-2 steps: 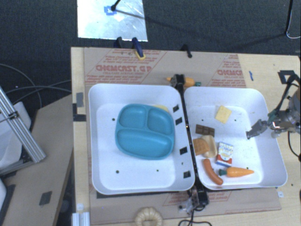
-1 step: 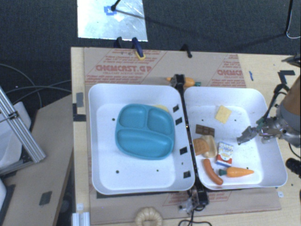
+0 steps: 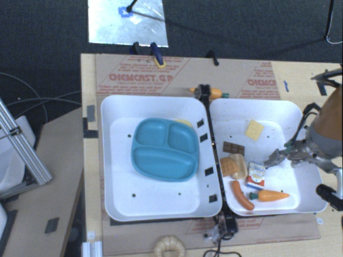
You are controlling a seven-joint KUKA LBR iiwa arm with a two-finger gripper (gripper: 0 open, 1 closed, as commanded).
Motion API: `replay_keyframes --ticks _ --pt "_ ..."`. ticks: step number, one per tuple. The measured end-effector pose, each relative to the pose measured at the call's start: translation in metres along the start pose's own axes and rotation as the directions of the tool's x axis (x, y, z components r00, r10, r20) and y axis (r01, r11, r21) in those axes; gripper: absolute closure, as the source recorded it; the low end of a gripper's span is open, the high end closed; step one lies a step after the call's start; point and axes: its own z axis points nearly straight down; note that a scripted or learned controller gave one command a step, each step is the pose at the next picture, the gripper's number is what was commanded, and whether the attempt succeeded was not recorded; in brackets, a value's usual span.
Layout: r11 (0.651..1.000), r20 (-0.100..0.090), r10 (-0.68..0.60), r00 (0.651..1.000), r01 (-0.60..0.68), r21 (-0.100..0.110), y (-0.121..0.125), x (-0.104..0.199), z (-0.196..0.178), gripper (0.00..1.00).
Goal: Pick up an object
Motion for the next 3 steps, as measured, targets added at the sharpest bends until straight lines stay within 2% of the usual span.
replay_keyframes --ticks 1,2,3 --pt "1.000 -0.003 0.000 1.000 0.000 -0.005 0.003 0.001 0.041 0.00" --pt "1.000 -0.002 -0.002 1.000 0.002 -0.012 0.005 0.002 0.028 1.00" --pt "1.000 0.003 -0.004 1.000 0.004 -0.010 0.013 0.010 -0.027 1.00"
